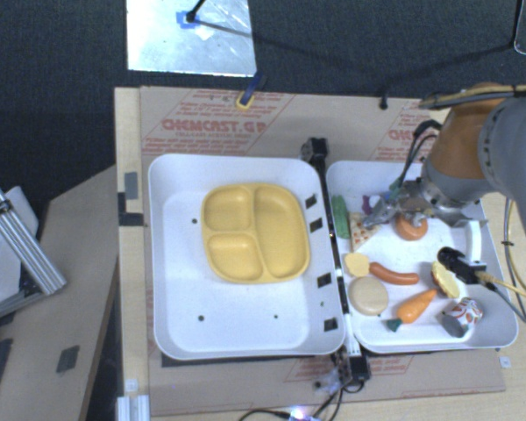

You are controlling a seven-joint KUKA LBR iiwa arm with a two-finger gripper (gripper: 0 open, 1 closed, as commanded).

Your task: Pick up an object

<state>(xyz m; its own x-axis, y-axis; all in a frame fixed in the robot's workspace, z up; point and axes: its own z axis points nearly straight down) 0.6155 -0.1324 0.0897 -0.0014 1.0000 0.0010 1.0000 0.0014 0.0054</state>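
Claw (pixel 387 207): hovering at right bin's (pixel 508 327) far-left corner; grip state — cannot tell.
Nearest target: orange round piece (pixel 411 228), lying just right of claw.

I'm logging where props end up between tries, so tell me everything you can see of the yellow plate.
The yellow plate is a rounded-square tray of what looks like matte plastic, split by raised ridges into three compartments: two smaller ones on the view's left and one long one on the right. All three hold nothing. It lies flat, slightly rotated, near the middle of the left bin, resting on the bin's floor and apart from its walls. Nothing else touches it.
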